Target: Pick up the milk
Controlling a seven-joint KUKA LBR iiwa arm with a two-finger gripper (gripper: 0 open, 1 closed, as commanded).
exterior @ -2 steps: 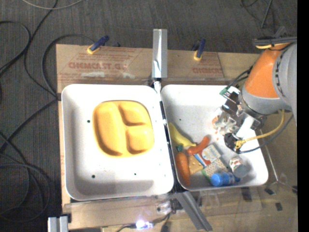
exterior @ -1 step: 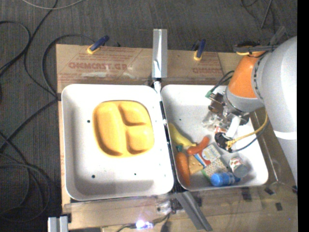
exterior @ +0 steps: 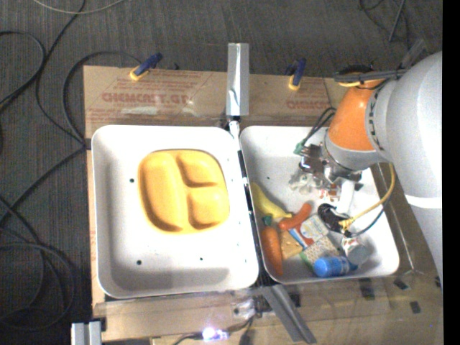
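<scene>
Camera view: milk (exterior: 313, 230) below hand (exterior: 316, 180).

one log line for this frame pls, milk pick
task: pick up milk | gripper: over right bin, above toy food pile | grasp: not visible | left bin: yellow tray

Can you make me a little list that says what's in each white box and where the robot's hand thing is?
left bin: holds a yellow tray with compartments
right bin: holds a pile of toy food at its near end
pile: banana, carrot, hot dog, blue bottle, small carton that may be the milk
arm: grey with an orange band, reaching in from the right
end effector: over the right bin, just beyond the pile
holding anything: cannot tell
</scene>
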